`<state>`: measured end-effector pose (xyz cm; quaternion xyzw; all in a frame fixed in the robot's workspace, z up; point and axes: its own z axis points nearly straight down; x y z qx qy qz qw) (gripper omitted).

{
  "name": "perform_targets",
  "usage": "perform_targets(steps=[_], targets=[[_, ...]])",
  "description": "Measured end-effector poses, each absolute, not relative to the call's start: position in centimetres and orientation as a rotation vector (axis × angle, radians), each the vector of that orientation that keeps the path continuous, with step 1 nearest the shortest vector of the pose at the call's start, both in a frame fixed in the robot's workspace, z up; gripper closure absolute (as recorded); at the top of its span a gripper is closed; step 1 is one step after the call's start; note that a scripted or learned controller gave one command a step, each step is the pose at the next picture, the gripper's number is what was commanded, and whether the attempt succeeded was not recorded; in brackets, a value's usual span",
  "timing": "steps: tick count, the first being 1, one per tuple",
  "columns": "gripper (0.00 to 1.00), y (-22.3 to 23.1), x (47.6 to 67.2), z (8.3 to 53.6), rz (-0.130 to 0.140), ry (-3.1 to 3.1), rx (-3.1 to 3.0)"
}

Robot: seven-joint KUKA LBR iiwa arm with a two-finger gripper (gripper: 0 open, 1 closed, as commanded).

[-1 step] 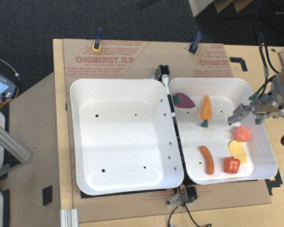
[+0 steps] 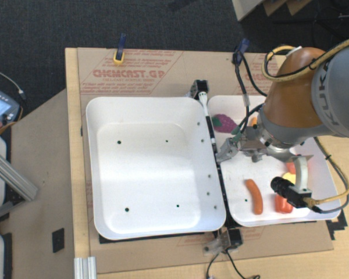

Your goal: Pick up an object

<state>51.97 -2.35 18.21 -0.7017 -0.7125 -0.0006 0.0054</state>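
Observation:
My gripper [image 2: 228, 149] hangs low over the left part of the right bin [image 2: 239, 213], close to the wall shared with the left bin. A purple object [image 2: 224, 121] lies just behind it at the back of that bin. An orange-red sausage-shaped object [image 2: 255, 196] lies in front of the gripper near the bin's front. A red object [image 2: 282, 204] sits to the right of the sausage, and a yellow-orange piece [image 2: 289, 168] shows under the wrist. The arm hides the middle of this bin. I see nothing held by the gripper.
The left bin [image 2: 151, 167] is a wide white tray beside the right one. Both rest on a cardboard sheet [image 2: 134, 68] held by clamps. The bulky grey and orange arm [image 2: 296, 97] covers the back right of the right bin.

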Motion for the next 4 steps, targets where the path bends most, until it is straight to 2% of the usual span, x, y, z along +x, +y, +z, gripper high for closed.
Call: perform_targets(steps=[1,2,3,4], targets=[[0.00,-3.9,56.8,28.1,-0.015,-2.232,-2.228],[0.00,-9.7,62.8,17.4,0.003,-2.218,-2.228],[0.00,-10.1,63.1,8.2,0.013,-2.213,-2.216],[1.00,-10.1,63.5,10.0,0.000,-2.222,-2.222]])
